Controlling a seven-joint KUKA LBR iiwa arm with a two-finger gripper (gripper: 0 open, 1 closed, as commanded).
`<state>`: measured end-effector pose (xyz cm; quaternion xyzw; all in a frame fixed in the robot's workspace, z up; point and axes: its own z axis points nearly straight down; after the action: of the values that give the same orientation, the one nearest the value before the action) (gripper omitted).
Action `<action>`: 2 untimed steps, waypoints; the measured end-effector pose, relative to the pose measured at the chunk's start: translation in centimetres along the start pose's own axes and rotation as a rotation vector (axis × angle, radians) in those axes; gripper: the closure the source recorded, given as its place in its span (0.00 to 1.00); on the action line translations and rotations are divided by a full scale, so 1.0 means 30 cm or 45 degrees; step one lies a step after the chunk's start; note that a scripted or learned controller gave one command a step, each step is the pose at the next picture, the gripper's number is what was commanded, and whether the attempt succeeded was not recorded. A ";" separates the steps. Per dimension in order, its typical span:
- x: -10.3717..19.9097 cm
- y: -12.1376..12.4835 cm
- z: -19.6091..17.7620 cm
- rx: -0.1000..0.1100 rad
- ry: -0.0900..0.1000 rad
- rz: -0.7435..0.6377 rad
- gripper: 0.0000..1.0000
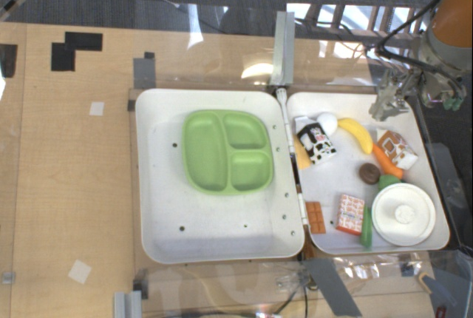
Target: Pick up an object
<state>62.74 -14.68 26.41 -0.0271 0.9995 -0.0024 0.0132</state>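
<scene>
Approach step, nothing picked yet. Gripper (387, 103) hangs at right bin's (436, 235) 1 o'clock corner; jaw state: can't tell from this angle. Nearest target, curved yellow plastic banana (357, 135), lies just beside at gripper's 8 o'clock, w/ orange carrot (386, 160) below. You'll need to shift over banana, then descend.

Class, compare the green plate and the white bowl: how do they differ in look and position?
The green plate is a rounded square split into three compartments; the white bowl is round and undivided. The plate looks clearly larger than the bowl. The plate lies alone in the left bin, while the bowl sits in the near corner of the right bin, crowded by other items. Both rest flat on a bin floor, away from the gripper.
</scene>
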 end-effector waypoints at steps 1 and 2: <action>-0.152 -0.059 -0.370 -0.001 0.008 0.260 1.00; -0.023 -0.179 -0.112 -0.004 0.027 0.133 1.00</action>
<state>63.63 -19.99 29.82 0.0253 0.9997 -0.0005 0.0026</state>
